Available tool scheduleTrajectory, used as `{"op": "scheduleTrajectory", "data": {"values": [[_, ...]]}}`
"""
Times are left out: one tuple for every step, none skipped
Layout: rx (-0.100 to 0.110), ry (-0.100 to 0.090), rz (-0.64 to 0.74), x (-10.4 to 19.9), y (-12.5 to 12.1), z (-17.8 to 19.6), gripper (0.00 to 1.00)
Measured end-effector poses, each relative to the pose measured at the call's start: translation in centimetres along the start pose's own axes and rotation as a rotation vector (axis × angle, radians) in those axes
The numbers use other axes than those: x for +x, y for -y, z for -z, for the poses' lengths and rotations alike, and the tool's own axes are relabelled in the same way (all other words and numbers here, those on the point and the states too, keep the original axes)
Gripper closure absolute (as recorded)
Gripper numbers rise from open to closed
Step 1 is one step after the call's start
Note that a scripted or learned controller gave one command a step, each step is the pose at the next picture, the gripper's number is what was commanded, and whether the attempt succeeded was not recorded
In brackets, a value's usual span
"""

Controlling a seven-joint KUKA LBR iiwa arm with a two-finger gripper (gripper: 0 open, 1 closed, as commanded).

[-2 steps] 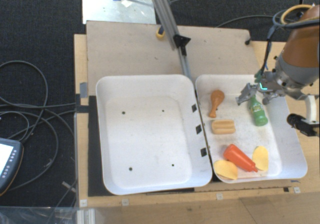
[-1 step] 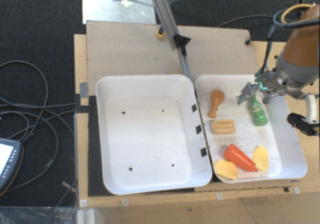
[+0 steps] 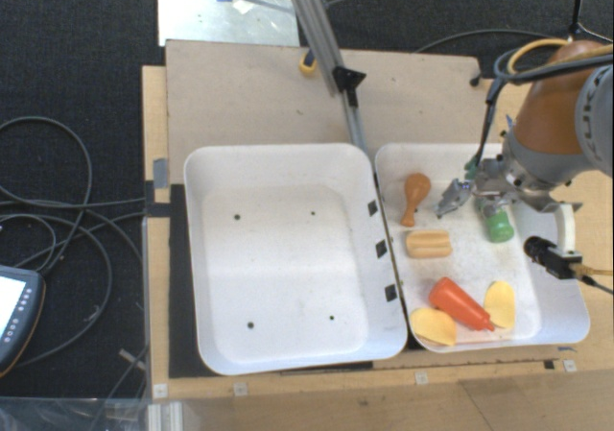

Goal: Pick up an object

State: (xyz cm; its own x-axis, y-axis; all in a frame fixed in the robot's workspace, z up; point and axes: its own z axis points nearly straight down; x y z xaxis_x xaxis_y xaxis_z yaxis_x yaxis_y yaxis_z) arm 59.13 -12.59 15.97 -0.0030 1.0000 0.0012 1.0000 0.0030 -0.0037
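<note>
We hover gripper [image 3: 459, 197] low in right bin [image 3: 566, 323], between drumstick [image 3: 414, 197] and green bottle [image 3: 498, 225], likely lining up pick. Fingers spread, nothing held.

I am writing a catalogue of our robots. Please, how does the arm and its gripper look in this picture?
The arm is grey with a wide orange band above the wrist. The gripper is small, of grey metal. A yellow cable and black cables loop behind the arm, and a white piece with a black end sticks out below the wrist.
</note>
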Motion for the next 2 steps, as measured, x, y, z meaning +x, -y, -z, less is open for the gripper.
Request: {"op": "scheduleTrajectory", "data": {"values": [[-0.001, 0.001, -0.002, -0.1, 0.5, -4.3, 0.0], [-0.003, 0.001, -0.002, -0.1, 0.5, -7.0, 0.0]]}}
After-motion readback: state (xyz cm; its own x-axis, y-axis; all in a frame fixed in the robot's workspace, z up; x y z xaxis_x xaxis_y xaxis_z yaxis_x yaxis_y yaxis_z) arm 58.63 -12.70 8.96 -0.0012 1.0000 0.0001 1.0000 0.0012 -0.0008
